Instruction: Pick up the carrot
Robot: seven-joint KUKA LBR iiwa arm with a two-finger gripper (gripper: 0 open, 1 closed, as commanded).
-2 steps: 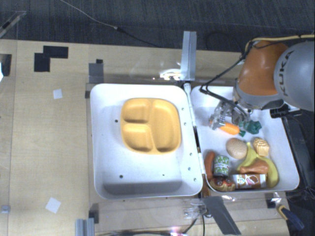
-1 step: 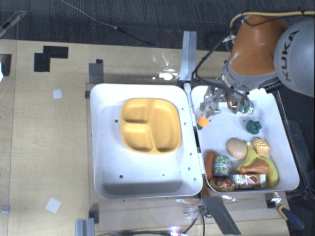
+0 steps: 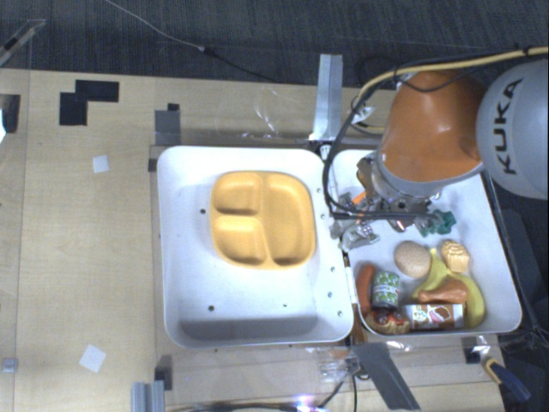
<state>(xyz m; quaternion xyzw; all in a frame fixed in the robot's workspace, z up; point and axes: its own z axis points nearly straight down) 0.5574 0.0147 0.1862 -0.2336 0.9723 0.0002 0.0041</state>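
The grey arm with its orange band is hanging over the right-hand shallow white bin [image 3: 506,256], its two-finger gripper [image 3: 377,217] sitting near the bin's left wall — whether it is spread or pressed together, I cannot tell. The slim orange carrot [image 3: 365,283] is lying along that wall, touching a small green-labelled can [image 3: 386,290] — a yellow sectioned plastic plate [image 3: 262,219] is resting in the left bin [image 3: 184,281]

Arm [image 3: 513,136]: rounded grey casing, "KUKA" in dark capitals running down the shell. Broad orange band [image 3: 429,127] above the wrist, glossy, tapering like a cone. Yellow cable [image 3: 463,61] arcs over the top; thin black cables [image 3: 339,148] loop down the side. End effector [image 3: 386,217]: small dark metal parts, wires, orange-red bits; detail blurred.
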